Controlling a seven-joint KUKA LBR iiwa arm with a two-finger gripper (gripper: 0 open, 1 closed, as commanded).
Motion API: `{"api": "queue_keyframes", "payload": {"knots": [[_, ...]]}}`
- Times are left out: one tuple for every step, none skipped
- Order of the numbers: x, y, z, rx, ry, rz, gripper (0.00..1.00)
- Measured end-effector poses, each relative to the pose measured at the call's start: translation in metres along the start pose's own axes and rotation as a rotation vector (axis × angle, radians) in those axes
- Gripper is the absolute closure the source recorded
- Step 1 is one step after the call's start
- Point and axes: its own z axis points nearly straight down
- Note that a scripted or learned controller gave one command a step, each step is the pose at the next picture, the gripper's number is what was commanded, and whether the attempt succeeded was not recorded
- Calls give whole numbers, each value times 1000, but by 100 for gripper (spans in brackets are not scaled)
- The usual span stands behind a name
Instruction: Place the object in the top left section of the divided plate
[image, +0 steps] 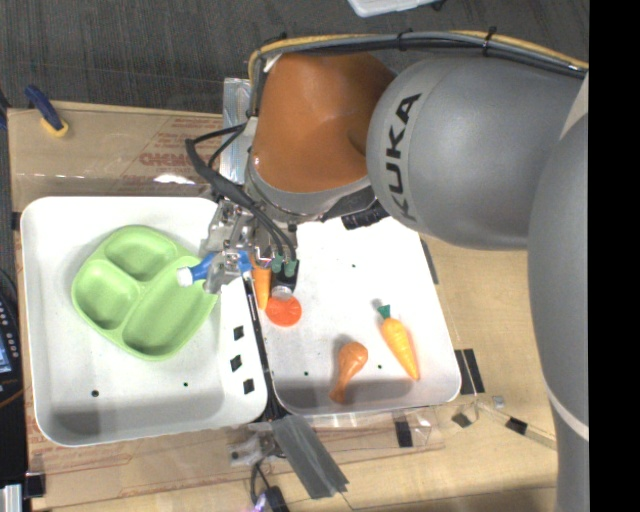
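A light green divided plate (140, 292) lies in the left bin (60, 380). It has two small sections at the top and left and one large section at the lower right. My gripper (222, 264) hangs over the plate's right rim, near the wall between the bins. It is shut on a small blue and white object (196, 271), which sticks out to the left from between the fingers, over the plate's right edge. The arm's orange band and grey wrist hide the area above the gripper.
In the right bin (400, 255) lie an orange stick-shaped piece (262, 285) beside a red-orange round piece (284, 311), an orange pear-shaped piece (348, 366) and a toy carrot (399, 342). A blue and yellow item (46, 110) sits on the bench at the far left.
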Motion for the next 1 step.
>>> {"api": "queue_keyframes", "payload": {"knots": [[58, -15, -81, -1, -4, -101, 100]]}}
